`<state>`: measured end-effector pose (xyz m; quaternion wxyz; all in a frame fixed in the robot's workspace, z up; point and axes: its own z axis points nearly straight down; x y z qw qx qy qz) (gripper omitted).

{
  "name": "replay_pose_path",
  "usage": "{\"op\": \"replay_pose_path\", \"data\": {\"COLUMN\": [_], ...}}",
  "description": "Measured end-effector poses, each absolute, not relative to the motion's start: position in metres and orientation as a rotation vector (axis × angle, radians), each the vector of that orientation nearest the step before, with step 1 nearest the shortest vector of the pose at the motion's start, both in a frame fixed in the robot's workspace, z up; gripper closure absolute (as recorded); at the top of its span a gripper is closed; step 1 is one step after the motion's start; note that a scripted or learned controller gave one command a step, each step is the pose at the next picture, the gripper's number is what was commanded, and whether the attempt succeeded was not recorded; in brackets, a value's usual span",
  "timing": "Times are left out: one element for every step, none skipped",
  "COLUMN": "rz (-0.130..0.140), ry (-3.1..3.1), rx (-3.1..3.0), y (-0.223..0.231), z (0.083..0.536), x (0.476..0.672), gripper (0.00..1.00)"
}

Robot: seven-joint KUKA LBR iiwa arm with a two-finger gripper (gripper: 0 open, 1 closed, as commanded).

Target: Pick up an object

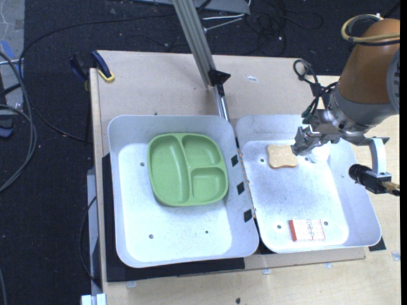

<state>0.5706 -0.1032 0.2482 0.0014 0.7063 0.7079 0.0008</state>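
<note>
While the gripper (304,146) hangs low just right of the tan bread-like piece (282,157) in the right bin (356,230), I judge I'm in the approach, nothing grasped yet. I can't tell how it is set. Next I'd shift it left over the piece and descend. A red-and-white packet (307,230) lies nearer the front edge.

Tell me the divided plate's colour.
Light green; the divided plate shows in the camera view.
</note>
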Motion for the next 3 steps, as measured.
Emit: {"op": "replay_pose_path", "data": {"rz": [0.002,0.002,-0.001], "ry": [2.231,2.232,2.233], "rx": [2.214,2.213,2.214], "y": [-0.049,0.003,0.065], "z": [0.255,0.259,0.247], "x": [0.561,0.556,0.551], "gripper": [1.0,1.0,1.0]}}
